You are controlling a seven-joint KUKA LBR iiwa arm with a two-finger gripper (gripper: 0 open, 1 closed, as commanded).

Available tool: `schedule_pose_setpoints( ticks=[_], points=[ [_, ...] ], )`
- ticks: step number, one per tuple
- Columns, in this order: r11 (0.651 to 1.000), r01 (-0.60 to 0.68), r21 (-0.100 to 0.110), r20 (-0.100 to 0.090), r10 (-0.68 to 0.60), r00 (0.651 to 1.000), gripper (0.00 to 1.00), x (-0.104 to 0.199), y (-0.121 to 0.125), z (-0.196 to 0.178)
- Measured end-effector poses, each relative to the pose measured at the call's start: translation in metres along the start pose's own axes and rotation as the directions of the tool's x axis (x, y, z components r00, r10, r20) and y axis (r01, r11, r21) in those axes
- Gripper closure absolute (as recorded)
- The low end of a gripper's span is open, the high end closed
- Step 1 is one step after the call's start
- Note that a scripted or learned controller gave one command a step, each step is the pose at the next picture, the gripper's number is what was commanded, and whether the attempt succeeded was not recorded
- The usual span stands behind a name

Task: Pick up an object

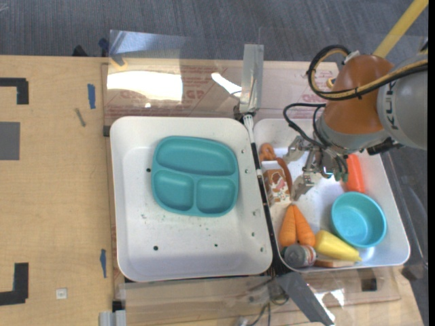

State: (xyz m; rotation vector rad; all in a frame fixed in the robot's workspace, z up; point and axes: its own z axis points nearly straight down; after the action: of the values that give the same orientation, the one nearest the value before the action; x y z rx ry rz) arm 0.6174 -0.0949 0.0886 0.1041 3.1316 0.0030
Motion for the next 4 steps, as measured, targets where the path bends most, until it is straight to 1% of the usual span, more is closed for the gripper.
schedule_pose_setpoints(
  ticks=[1,2,3,4],
  points=[
    [1.000,0.003,0.002,0.001,-0.003,1.000,0.00,0.049,-0.021,-0.001],
    [1.000,-0.027,0.003,0.003,0.027,1.000,0.00,0.133,-0.012,-0.003],
    [0.958,-0.287,-0.001,0.003,0.287,0.958,0.00,0.132,-0.029,-0.002],
    [0.949,-0.314,0.003,0.005,0.314,0.949,0.00,0.133,-0.026,-0.002]
  ],
)
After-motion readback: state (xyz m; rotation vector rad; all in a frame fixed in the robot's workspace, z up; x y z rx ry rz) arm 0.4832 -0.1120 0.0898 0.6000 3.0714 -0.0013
